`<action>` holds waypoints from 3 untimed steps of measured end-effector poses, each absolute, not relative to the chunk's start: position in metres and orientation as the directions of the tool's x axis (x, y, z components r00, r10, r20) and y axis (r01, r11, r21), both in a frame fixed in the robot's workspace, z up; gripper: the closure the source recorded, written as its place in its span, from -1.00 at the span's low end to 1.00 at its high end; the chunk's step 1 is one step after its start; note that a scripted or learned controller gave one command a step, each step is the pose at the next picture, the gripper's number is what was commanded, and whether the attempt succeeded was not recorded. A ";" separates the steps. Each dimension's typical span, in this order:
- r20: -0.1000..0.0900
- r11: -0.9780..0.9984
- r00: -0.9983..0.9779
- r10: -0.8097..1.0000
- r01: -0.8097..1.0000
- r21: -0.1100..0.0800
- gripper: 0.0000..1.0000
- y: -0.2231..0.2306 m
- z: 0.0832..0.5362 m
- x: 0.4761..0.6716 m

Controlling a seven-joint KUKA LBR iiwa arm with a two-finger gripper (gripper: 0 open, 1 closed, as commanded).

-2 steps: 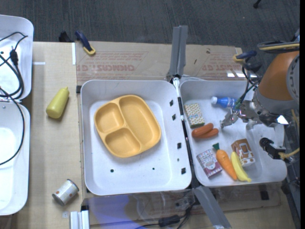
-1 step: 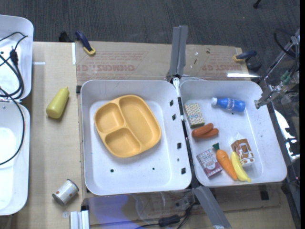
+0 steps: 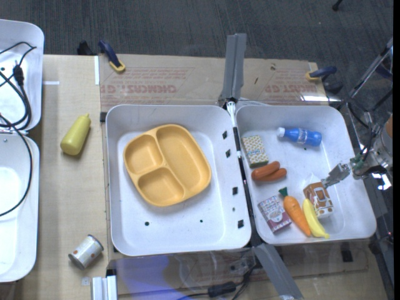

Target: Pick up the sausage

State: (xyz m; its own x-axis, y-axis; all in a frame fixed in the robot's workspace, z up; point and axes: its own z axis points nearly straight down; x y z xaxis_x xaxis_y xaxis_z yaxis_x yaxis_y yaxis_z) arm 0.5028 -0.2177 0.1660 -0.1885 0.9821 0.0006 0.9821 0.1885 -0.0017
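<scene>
The claw (image 3: pixel 334 175) is hanging at the right edge of the right bin (image 3: pixel 350 227), its grey fingers pointing left and down into the bin; whether they are spread or closed cannot be told, and nothing is showing between them. Just below the claw tip, a small orange-and-white carton (image 3: pixel 319 200) is lying on the bin floor, with a banana (image 3: pixel 314 219) and a carrot (image 3: pixel 295 215) lying side by side just left of it. A red-and-white packet (image 3: pixel 274 212) is sitting further left of those. The sausage (image 3: pixel 269 172) is lying well to the claw's left, near the middle of the same bin, roughly level with the claw and apart from it. A pale patterned box (image 3: pixel 254 150) is resting just above the sausage. Up and to the left of the claw, a blue bottle (image 3: pixel 300 135) is lying on its side. Beyond the divider, far left of the claw, the left bin (image 3: pixel 125 230) is holding a yellow divided plate (image 3: pixel 166 164). On the worktop (image 3: pixel 69 205) still further left, a yellow mustard bottle (image 3: pixel 76 135) and a small can (image 3: pixel 85 250) are lying.
</scene>
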 end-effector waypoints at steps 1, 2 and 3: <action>0.000 0.258 -0.258 0.966 0.966 -0.001 -1.00 -0.196 0.091 0.509; -0.001 0.246 -0.246 0.969 0.969 0.000 -1.00 -0.172 0.092 0.572; -0.002 0.246 -0.246 0.969 0.969 0.001 1.00 -0.172 0.101 0.573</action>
